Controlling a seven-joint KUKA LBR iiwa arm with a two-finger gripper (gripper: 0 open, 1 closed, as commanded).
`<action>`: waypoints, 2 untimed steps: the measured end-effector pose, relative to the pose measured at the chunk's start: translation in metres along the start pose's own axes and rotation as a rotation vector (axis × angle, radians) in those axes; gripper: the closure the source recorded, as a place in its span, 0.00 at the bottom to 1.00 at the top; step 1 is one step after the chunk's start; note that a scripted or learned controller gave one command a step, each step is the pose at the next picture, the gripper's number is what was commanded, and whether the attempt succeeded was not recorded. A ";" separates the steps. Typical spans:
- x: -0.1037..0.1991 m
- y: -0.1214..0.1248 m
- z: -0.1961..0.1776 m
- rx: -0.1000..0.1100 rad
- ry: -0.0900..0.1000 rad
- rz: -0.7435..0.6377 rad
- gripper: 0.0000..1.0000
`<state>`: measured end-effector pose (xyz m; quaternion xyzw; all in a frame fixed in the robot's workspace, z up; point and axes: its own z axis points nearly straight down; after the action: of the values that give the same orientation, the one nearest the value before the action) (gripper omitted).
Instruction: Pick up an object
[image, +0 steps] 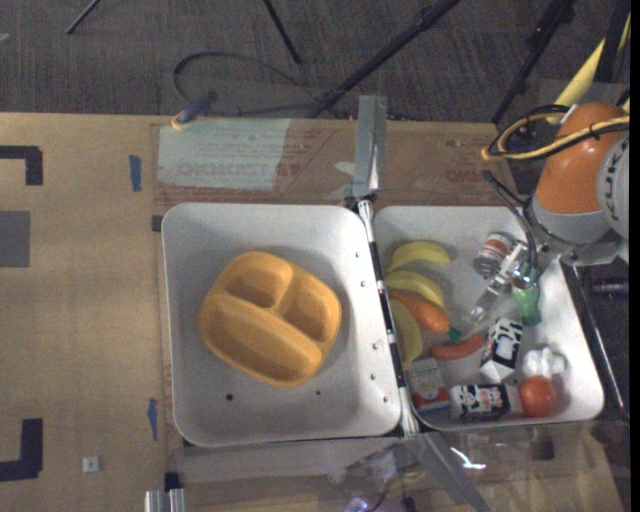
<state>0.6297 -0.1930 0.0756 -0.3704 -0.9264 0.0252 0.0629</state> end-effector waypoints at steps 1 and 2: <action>-0.004 0.011 -0.003 -0.029 -0.036 -0.008 0.00; 0.011 0.017 -0.005 -0.049 -0.065 0.052 0.00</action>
<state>0.6343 -0.1736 0.0805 -0.3947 -0.9184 0.0162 0.0230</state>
